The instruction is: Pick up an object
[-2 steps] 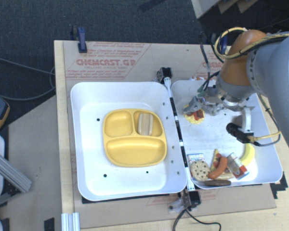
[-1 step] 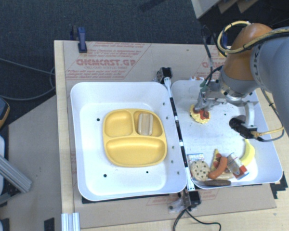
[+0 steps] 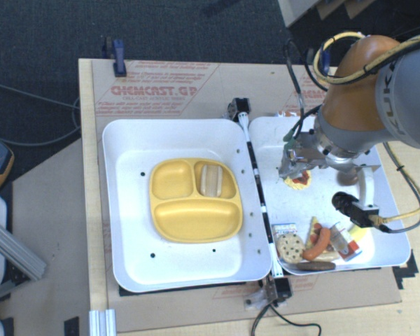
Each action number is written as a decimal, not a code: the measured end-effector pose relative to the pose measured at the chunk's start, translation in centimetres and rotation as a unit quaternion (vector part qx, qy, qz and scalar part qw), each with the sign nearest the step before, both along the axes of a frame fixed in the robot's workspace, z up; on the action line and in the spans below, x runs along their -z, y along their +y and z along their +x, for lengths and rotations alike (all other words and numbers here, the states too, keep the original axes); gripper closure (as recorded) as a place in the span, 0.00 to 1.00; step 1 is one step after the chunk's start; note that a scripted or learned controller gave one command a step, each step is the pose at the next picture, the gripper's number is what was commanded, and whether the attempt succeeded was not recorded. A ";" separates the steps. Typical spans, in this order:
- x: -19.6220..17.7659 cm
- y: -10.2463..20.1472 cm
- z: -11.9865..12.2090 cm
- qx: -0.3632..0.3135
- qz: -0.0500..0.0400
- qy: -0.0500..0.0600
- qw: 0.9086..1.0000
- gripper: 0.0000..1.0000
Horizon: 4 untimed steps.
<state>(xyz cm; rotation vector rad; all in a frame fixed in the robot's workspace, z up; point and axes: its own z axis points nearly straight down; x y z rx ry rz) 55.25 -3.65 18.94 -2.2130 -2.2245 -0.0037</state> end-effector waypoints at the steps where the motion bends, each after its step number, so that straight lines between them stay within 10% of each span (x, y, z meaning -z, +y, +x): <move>1: 0.5 -8.3 4.1 0.005 -0.005 -0.003 1.000 1.00; 2: 0.5 -7.8 4.0 0.003 -0.003 -0.002 1.000 0.00; 3: 11.0 -8.7 5.8 0.002 -0.002 0.002 1.000 0.00; 4: 9.3 -8.6 6.0 0.002 -0.003 -0.003 1.000 1.00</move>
